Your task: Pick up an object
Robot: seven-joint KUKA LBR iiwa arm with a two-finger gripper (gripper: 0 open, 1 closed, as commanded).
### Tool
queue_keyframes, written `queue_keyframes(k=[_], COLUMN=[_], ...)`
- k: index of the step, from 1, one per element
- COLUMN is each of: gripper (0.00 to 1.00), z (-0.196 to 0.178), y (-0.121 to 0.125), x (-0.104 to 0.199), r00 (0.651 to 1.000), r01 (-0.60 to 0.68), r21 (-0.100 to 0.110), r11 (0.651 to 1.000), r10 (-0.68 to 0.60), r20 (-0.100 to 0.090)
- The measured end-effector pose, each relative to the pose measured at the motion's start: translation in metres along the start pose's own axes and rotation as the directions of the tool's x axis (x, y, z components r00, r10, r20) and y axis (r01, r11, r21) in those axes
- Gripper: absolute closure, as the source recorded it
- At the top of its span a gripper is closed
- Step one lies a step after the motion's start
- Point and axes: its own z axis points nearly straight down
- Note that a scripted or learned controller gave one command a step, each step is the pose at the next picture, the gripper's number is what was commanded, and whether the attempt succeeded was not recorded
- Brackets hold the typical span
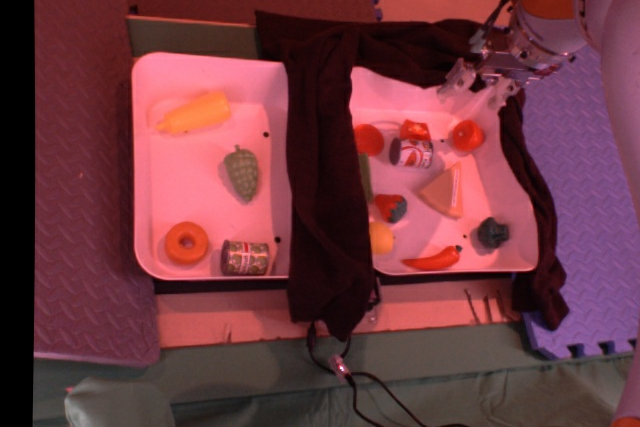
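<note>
My gripper point(478, 91) hangs open over the far right corner of the right bin point(500, 177), with nothing between its fingers. Just below it lies a red tomato point(466, 135). Beside that are a small red piece point(415, 129) and a red-and-white can point(411, 153). Further down the bin lie a cheese wedge point(444, 192), a strawberry point(391, 207), a lemon point(381, 237), a red chili pepper point(432, 259) and a broccoli floret point(492, 233). Another red tomato point(369, 139) sits against the dark cloth.
A dark cloth point(320, 165) drapes over the divide between the bins and round the right bin's far and right edges. The left bin point(150, 165) holds a yellow bottle point(193, 113), a green cone-shaped fruit point(241, 172), an orange donut point(187, 242) and a can point(245, 258).
</note>
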Motion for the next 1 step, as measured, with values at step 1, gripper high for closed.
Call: queue_keyframes(k=[1], gripper=[0.0], z=[0.0], y=[0.0], x=[0.0], r00=[1.0], r01=[0.0], r21=[0.0], r11=[1.0], r10=[0.0], r20=[0.0])
